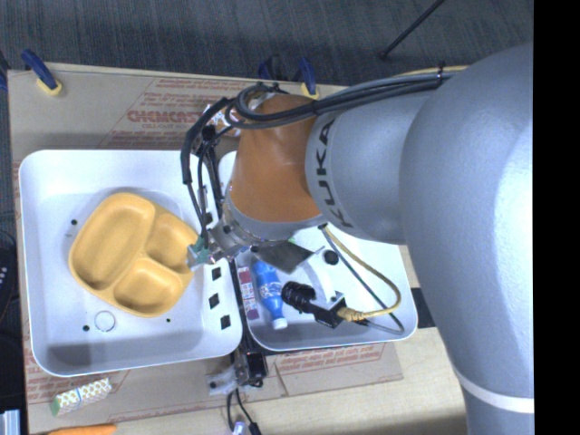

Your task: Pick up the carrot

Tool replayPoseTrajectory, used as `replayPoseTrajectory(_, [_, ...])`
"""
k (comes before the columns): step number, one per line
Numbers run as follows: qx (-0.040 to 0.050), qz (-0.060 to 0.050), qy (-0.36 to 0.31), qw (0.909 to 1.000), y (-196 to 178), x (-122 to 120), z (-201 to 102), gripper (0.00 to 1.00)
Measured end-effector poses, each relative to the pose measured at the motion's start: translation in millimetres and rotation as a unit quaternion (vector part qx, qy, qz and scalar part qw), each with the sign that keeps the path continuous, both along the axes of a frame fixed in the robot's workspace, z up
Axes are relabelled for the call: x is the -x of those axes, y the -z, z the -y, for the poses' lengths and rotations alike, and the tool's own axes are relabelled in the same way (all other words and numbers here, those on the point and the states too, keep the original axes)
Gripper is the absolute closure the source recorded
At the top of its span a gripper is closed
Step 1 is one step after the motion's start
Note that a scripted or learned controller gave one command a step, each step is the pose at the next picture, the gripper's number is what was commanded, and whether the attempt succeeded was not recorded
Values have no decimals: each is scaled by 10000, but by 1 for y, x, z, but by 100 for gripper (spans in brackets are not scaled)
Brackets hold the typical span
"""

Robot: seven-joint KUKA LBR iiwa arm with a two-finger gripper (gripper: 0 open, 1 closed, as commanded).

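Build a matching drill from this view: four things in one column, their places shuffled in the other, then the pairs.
Things
1. yellow tray
2. blue tube
3. blue clamp
4. patterned packet

Places
A. in the right bin
B. on the bench edge, upper left of the view
C. on the bench, just below the left bin
D. in the left bin

Pairs: 1-D, 2-A, 3-B, 4-C

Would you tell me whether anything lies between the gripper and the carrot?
I cannot tell: the arm covers most of the right bin, and the gripper sits by the yellow tray in the left bin.
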State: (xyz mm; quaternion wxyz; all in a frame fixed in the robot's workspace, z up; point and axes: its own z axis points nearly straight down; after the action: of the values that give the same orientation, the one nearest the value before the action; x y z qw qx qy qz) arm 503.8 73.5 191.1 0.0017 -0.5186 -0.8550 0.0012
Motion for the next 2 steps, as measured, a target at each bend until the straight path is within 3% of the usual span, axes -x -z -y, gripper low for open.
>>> replayPoseTrajectory(1, [2, 13, -230, 9997, -85, 27, 26, 100])
replayPoseTrajectory(2, [-1, 25, -1422, 9898, -163, 27, 41, 100])
